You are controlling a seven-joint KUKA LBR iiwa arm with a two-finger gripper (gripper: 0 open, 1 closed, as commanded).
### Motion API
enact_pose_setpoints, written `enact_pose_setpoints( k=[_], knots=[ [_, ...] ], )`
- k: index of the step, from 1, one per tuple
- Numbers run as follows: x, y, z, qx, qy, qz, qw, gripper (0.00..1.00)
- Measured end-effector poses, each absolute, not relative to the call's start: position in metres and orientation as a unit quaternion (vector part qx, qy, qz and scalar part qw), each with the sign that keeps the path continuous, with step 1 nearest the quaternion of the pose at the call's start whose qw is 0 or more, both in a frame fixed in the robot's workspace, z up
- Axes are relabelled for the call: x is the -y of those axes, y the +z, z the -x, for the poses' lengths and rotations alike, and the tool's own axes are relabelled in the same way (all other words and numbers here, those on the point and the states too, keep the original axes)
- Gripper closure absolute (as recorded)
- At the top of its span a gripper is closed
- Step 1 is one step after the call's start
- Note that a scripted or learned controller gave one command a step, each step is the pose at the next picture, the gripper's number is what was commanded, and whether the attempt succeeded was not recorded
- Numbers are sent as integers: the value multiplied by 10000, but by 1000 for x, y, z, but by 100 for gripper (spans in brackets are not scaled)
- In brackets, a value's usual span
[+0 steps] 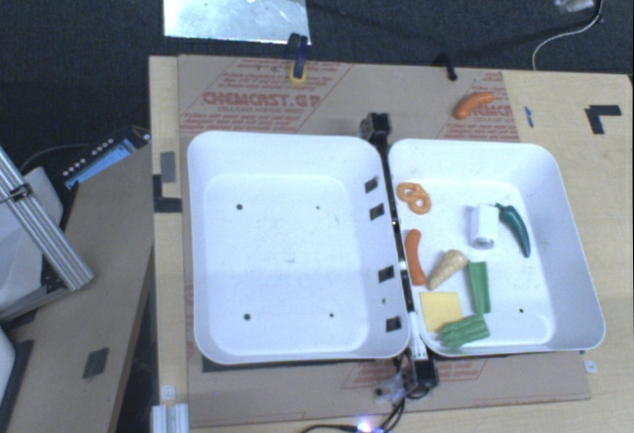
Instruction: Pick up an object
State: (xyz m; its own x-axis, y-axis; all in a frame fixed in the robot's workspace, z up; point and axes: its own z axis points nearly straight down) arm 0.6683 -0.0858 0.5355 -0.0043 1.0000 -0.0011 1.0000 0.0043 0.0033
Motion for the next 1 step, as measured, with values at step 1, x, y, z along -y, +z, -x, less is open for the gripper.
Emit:
enact_pose_setpoints(
  k=[1],
  knots=[
    [86, 535, -668, -7087, 5, -7055, 14, 100]
  ],
)
